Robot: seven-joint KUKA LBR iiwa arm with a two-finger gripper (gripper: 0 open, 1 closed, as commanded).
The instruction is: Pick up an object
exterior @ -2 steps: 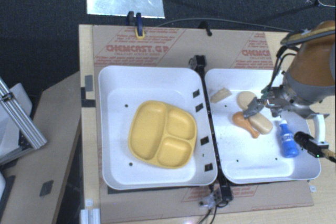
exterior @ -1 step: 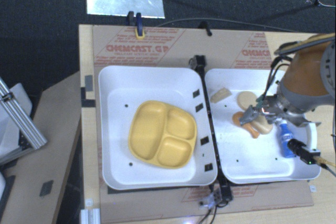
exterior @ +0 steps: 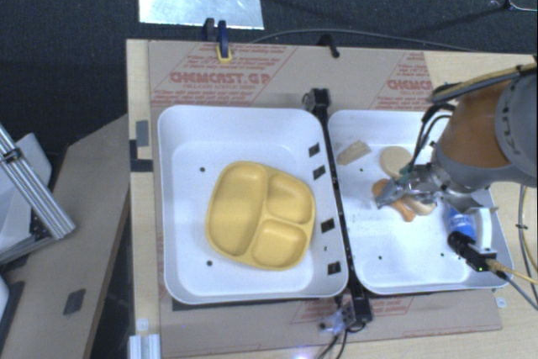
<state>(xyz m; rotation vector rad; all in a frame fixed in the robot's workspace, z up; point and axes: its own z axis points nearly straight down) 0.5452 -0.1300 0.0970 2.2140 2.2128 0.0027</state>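
Arm (exterior: 496, 130) cut off at right

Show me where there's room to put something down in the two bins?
Right bin: bare floor along its near edge. Its far middle is crowded by the hand and small food pieces. Left bin: yellow tray fills the middle, leaving bare strips beside the walls.

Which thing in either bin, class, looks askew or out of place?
The yellow divided plate in the left bin lies turned at an angle to the bin's walls, not square with them. In the right bin, small food-like pieces lie scattered near the gripper. Nothing looks spilled or broken.
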